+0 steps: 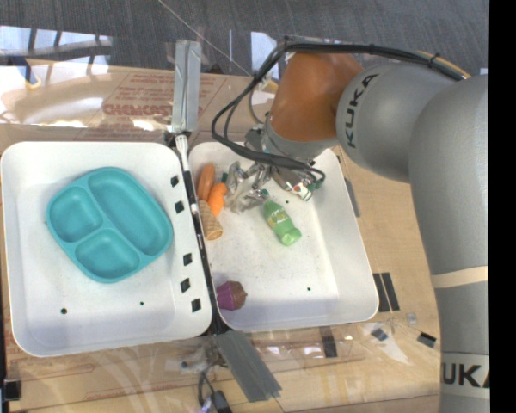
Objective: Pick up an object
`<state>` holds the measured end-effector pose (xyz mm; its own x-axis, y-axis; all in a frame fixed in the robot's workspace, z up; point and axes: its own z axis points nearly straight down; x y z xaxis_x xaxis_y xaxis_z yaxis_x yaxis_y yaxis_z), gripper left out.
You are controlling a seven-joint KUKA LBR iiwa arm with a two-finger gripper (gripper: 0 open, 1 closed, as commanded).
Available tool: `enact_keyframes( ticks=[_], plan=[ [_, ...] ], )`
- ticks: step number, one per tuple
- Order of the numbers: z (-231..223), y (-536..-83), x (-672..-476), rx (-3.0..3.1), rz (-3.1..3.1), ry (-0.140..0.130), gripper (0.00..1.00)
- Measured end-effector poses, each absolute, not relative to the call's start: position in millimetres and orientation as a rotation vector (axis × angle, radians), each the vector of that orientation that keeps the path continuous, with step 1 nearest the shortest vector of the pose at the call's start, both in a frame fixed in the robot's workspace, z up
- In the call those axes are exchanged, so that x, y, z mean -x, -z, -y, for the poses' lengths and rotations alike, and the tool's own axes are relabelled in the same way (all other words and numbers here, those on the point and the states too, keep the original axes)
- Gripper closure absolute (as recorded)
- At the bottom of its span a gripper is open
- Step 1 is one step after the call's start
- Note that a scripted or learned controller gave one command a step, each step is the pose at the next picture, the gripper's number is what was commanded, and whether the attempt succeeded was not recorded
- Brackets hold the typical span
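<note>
On the tabletop's right bin (348,256), gripper (248,188) low just right of the carrot (217,199), finger state we cannot tell; green bottle (280,222) further right of it; we'd centre on one item before closing.

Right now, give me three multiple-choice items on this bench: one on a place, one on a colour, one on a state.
1. Where does the teal divided plate lie?
A. left bin
B. right bin
C. on the bench outside the bins

2. What colour is the small bottle in the right bin?
A. blue
B. green
C. black

3. How does the bottle rest?
A. upright
B. on its side
C. lifted above the bin

Answers:
1 A, it sits on the floor of the left bin.
2 B, its body is plainly green.
3 B, it lies lengthwise on the bin floor below the gripper.
</note>
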<state>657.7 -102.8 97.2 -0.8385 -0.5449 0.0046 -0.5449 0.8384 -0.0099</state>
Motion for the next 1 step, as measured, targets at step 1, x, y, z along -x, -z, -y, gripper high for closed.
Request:
enact_keyframes(
  ticks=[1],
  plan=[
    [103.6, -97.0, -657.8, -0.888, 3.012, -0.015, 1.0]
  ],
)
